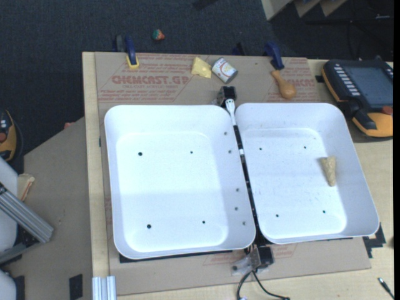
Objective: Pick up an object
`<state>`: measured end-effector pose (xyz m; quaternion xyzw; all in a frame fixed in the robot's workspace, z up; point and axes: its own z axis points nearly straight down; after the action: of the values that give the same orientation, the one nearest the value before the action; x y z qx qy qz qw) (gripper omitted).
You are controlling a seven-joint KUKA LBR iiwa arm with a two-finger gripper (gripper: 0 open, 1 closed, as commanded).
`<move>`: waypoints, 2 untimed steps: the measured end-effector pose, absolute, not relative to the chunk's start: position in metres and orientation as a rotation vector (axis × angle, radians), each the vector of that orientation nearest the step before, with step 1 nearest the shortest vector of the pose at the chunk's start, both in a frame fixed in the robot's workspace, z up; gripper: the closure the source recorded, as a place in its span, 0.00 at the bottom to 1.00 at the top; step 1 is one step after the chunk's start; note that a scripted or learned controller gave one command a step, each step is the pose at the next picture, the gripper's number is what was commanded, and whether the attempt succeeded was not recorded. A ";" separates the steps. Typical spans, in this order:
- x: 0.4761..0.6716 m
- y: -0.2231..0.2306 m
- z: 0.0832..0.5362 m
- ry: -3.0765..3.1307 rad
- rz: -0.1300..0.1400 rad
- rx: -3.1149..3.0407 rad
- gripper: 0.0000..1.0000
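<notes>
Cone-shaped tan object [329, 169] lies untouched near the right bin's [359, 192] right edge, so picking remains undone; hand's state I cannot tell.

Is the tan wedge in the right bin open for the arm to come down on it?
Probably yes. The tan wedge lies alone on the right bin's floor near its right side, with nothing on or against it.

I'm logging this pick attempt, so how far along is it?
Nothing looks done yet. The tan cone-shaped piece lies loose on the floor of the right bin, near its right side, and nothing is in hand. The whole pick is left: reach in, grip it, lift it.
</notes>
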<state>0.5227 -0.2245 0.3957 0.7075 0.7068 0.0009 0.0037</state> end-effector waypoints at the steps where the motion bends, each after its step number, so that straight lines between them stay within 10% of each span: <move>1: 0.501 -0.133 0.291 2.239 -0.005 2.223 1.00; 2: 0.530 -0.101 0.427 2.217 0.017 2.204 1.00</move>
<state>0.5304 -0.1006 0.4266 0.7049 0.7092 0.0055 0.0077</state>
